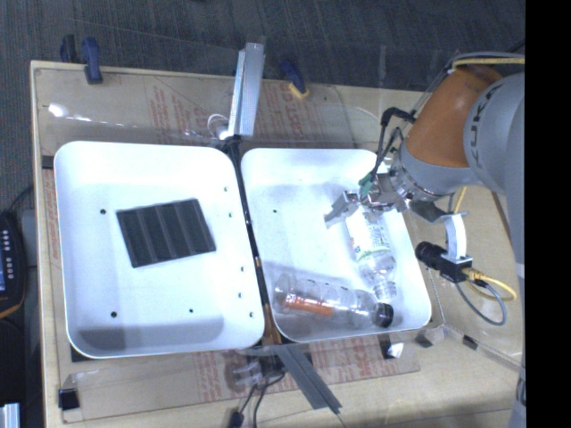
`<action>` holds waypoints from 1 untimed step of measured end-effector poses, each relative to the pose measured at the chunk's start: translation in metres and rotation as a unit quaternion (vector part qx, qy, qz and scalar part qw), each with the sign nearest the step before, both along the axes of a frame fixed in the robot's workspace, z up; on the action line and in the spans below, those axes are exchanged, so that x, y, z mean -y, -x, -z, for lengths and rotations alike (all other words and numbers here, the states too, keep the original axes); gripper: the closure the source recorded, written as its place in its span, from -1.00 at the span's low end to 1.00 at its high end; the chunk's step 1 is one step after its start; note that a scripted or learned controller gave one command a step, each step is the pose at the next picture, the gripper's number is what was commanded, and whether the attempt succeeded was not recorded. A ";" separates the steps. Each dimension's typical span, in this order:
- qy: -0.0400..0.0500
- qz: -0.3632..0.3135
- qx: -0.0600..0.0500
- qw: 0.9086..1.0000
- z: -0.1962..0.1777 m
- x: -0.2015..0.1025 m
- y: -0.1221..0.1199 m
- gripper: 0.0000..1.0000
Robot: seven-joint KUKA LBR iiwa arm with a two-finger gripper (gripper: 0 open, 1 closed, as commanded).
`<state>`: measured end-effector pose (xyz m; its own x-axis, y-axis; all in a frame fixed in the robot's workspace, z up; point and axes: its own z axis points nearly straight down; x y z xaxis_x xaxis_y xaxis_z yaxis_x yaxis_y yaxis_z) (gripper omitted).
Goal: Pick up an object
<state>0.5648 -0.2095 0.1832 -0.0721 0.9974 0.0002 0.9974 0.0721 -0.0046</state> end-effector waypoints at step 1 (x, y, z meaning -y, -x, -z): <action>-0.001 -0.014 0.000 1.000 0.003 -0.001 0.001 -1.00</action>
